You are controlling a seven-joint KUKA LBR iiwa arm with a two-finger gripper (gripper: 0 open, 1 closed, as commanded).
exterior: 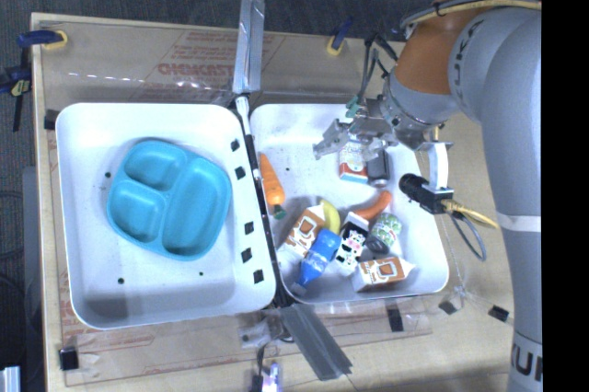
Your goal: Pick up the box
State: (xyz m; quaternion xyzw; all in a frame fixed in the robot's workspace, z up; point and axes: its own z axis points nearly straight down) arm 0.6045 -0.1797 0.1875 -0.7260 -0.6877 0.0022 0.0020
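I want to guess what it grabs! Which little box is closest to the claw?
The small red-and-white carton right under the claw, apart from the brown-and-white cartons lower in the right bin.

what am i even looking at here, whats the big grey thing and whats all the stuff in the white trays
The big grey thing with the orange band is a robot arm, reaching in from the right. One camera looks down on the bench at a slant. The arm's gripper hangs over the right bin, right above a small red and white box. I cannot tell whether it has hold of that box. The right bin also holds toy groceries: a carrot, a blue bottle, a banana and a brown carton. The left bin holds a blue divided plate.
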